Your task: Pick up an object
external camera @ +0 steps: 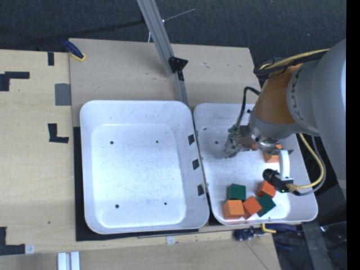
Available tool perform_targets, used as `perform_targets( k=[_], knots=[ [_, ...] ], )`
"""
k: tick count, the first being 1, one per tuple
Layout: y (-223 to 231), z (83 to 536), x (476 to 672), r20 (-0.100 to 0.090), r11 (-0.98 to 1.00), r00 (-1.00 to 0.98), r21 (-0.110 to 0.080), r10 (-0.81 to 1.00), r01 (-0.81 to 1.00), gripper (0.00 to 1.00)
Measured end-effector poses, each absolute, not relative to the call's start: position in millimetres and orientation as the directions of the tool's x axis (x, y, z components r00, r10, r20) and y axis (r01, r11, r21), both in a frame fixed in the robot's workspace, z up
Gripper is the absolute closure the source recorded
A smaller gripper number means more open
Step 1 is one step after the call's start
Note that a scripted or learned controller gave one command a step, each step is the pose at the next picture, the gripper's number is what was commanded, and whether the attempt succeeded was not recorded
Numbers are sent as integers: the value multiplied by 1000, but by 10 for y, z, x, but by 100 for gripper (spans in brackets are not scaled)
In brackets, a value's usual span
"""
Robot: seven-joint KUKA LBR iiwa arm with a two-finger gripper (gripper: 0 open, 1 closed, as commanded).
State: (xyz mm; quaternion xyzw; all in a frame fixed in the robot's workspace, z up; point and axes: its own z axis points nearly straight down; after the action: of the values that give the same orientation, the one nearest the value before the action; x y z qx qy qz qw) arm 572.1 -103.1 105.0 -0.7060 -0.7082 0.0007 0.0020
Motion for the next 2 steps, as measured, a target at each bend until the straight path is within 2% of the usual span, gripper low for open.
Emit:
perform_targets(
  k=[2],
  knots=[
    [-978, 2191, 5830, 0, 3, -3, 5, 1000, 1000, 100]
  ],
)
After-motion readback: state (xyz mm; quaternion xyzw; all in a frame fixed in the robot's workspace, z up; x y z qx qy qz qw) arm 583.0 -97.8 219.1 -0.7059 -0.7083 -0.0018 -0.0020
